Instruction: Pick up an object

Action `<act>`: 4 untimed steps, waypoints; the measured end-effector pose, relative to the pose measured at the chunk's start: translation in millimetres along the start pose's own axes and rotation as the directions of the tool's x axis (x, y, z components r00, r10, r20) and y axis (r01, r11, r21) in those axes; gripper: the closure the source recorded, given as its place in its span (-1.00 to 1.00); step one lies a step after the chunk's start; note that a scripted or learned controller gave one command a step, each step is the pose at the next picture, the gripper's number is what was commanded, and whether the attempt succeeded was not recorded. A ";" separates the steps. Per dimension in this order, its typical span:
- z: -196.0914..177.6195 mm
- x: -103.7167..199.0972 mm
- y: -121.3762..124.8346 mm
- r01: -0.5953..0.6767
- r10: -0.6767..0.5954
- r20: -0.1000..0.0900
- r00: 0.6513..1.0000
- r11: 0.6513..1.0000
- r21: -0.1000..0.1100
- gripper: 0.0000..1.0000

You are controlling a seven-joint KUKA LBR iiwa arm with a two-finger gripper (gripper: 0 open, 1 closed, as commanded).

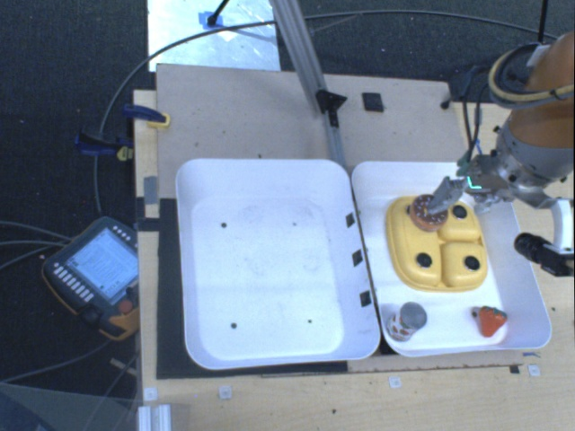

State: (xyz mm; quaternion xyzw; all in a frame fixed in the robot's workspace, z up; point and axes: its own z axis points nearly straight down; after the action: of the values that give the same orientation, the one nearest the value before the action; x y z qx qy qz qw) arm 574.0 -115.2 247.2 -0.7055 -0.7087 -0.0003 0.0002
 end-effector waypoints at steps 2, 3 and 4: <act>62.1 -0.8 1.4 -0.003 0.003 0.000 1.000 1.000 0.004 -1.00; 104.5 2.9 1.6 -0.003 0.003 0.001 1.000 1.000 0.002 -1.00; 146.4 3.4 7.0 -0.003 0.003 -0.001 1.000 1.000 -0.011 -1.00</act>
State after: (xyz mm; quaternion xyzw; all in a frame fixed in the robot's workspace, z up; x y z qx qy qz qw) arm 581.0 -111.7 100.9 -0.7065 -0.7077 -0.0048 -0.0034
